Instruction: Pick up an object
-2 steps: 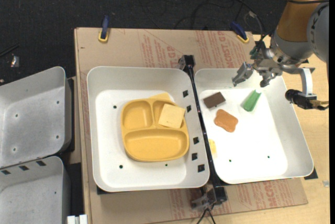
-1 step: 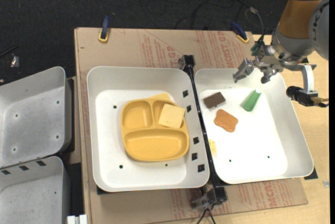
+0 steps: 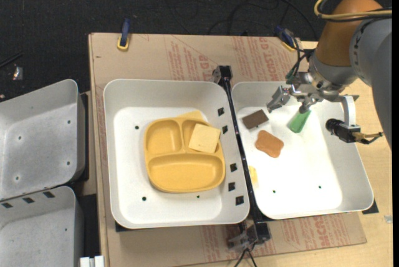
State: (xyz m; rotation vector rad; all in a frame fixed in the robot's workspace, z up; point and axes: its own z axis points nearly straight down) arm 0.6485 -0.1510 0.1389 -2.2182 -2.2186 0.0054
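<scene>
My gripper [image 3: 293, 101] hangs over the back of the right bin [image 3: 324, 197], open, with its fingers spread left and right. A small green object [image 3: 299, 120] lies on the bin floor just in front of the right fingertip [image 3: 310, 102]; nothing sits between the fingers. To the gripper's front left are a dark brown block [image 3: 254, 118] and, nearer the camera, an orange-brown lumpy piece [image 3: 269, 143].
In the left bin [image 3: 124, 197] a yellow divided tray [image 3: 181, 166] carries a pale tan block [image 3: 204, 138]. A black divider [image 3: 235, 141] runs between the bins, with a small yellow bit [image 3: 252, 173] beside it. A black fitting [image 3: 340, 128] juts from the wrist at the right.
</scene>
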